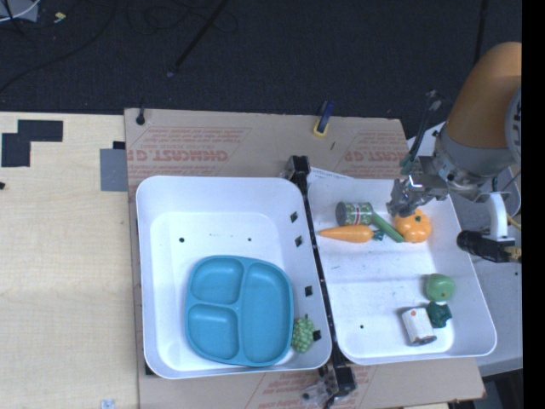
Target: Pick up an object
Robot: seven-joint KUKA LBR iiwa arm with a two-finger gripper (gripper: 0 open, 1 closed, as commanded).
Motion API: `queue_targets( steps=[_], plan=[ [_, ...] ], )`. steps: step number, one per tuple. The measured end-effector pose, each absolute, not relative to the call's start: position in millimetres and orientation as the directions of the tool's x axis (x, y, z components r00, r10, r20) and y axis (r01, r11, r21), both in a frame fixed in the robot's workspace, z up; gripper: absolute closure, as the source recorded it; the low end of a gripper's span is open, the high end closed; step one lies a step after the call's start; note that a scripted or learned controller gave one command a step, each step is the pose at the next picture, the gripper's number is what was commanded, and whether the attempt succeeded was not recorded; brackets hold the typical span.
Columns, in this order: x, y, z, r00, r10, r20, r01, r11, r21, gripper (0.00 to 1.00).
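Note:
In the right bin (375,348) lie a toy carrot (351,234), a small green-labelled can (353,212), an orange pepper-like toy (414,227), a green apple (439,287) and a white block with a teal piece (421,324). My gripper (407,196) hangs at the bin's far right, just above and behind the orange toy and right of the can. Nothing shows between its fingers.
The left bin (157,228) holds a blue divided plate (238,308) and a green grape cluster (302,334) at its near right corner. A divider (308,254) separates the bins. A blue and yellow clip (323,118) sits on the cardboard behind.

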State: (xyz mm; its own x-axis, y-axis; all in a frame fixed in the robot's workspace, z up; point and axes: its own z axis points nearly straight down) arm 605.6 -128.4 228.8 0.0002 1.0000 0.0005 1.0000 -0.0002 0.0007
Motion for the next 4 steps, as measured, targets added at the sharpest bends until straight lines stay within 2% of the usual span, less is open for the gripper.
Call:
queue_targets(
  steps=[1, 2, 3, 4],
  plan=[
    [595.3, -79, 220, -0.002, 1.0, 0.002, 1.0, 0.002, -0.005, 1.0],
    [599.5, -28, 213, -0.003, 1.0, 0.002, 1.0, 0.003, -0.004, 1.0],
    [603.6, 24, 228, -0.005, 1.0, 0.002, 1.0, 0.005, -0.001, 1.0],
    [585.1, 43, 222, -0.001, 1.0, 0.0, 1.0, 0.001, -0.006, 1.0]
  ],
)
